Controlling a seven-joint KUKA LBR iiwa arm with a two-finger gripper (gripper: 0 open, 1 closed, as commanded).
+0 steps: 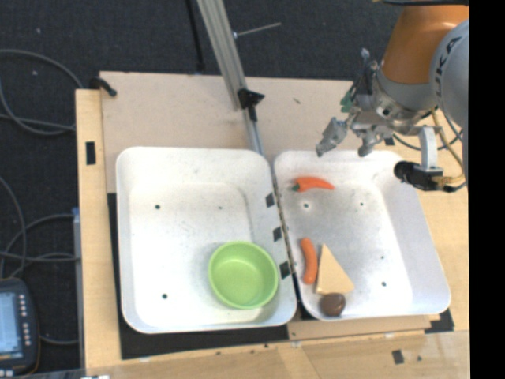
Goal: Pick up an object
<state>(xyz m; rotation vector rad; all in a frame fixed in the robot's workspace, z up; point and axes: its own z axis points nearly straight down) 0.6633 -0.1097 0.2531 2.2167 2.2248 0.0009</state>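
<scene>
Task names no one obj, so candidates all sit in the right shallow white bin [410, 235]: a small orange-red chili-shaped pepper w/ green stem [313, 184] lies near the bin's far-left corner, roughly horizontal; a short orange carrot-like stick [309, 260] lies along the left wall toward the near side, touching or just beside a tan wedge-shaped block [333, 273]; a small dark brown rounded lump [332, 304], maybe a nut or fig, hard to tell at this res, sits at the wedge's near tip by the bin's front rim. The two-finger gripper [349, 140] hangs above the bin's far rim, up-right of the pepper & apart from it; fingers [330, 138] are spread, a clear gap btw them, nothing held, nothing touched. Behind it the grey arm w/ orange band [418, 42] comes in from the right, w/ cables looping off the wrist and a black fitting [417, 174] over the bin's right rim. In the left shallow white bin [158, 180], a round lime-green plastic bowl [243, 274] sits upright near the front-right corner, close to the divide btw bins. A slanted aluminium rail [225, 42] runs from the top down to where the two bins meet. Both bins rest on a tan board bench [166, 109] over dark floor; a small handheld screen unit [17, 322] lies bottom left.
</scene>
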